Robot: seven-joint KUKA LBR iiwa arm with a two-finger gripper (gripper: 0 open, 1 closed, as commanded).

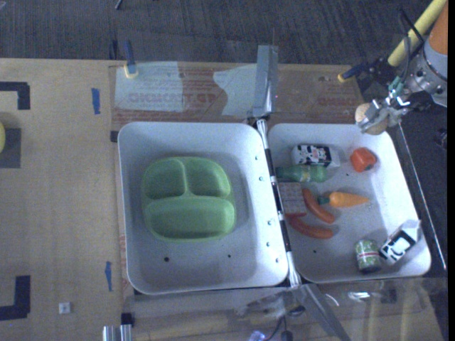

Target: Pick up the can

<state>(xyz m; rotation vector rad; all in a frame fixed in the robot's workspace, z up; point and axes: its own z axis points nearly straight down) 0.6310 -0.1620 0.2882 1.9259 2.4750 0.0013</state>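
Observation:
The can (367, 255) is small, green-labelled with a pale top, and stands near the front right of the right bin (414, 212), just left of a black-and-white carton (399, 243). My gripper (377, 114) hangs at the back right corner of that bin, above its rim and far from the can. Nothing shows between its fingers.
The right bin also holds a cow-print carton (311, 154), a green bottle (302, 173), an orange-red piece (362, 159), a carrot (343, 199) and two red sausages (318, 206). A green divided plate (188, 197) lies in the left bin (135, 247).

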